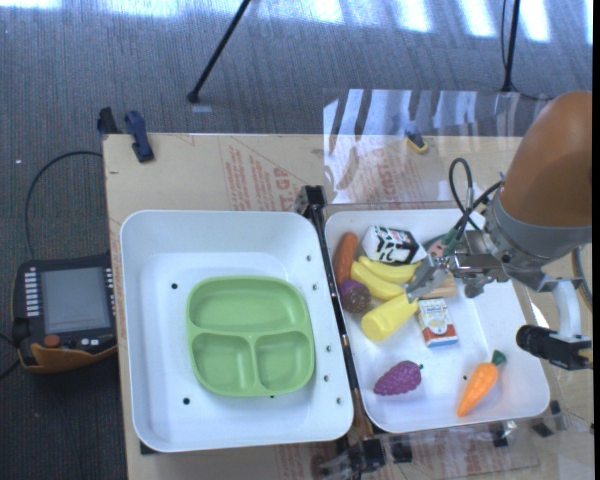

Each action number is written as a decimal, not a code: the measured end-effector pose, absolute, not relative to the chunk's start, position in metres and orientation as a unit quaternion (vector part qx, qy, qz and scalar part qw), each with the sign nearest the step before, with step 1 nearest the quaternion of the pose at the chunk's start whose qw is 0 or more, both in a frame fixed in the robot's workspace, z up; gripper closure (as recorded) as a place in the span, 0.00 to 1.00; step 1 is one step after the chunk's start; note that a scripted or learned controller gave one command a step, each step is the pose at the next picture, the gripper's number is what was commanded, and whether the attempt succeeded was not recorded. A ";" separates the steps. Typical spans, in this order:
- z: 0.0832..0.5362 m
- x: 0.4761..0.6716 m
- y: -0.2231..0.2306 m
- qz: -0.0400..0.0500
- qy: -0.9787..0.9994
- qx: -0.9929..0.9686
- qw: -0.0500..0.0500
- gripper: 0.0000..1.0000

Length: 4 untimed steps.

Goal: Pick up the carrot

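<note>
Pincer [425, 280] state unclear, over bananas [380, 274]; carrot [479, 385] lies diagonal, green top upper-right, tip lower-left.

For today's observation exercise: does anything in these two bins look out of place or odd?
Nothing looks spilled or broken. The oddity is position: the pincer sits over the bananas and yellow bottle, while the carrot lies apart near the right bin's front corner. The green plate sits flat in the left bin.
</note>
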<state>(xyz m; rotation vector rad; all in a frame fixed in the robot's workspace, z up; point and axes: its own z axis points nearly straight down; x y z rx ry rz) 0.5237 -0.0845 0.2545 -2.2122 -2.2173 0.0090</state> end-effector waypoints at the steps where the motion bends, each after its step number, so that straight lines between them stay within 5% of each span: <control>1: 0.192 0.475 -0.179 0.002 -0.831 -0.556 0.005 0.00; 2: 0.084 0.476 -0.190 -0.001 -0.871 -0.491 0.003 0.00; 3: 0.090 0.475 -0.190 -0.001 -0.869 -0.495 0.007 1.00; 4: 0.130 0.492 -0.115 -0.001 -0.855 -0.519 0.003 1.00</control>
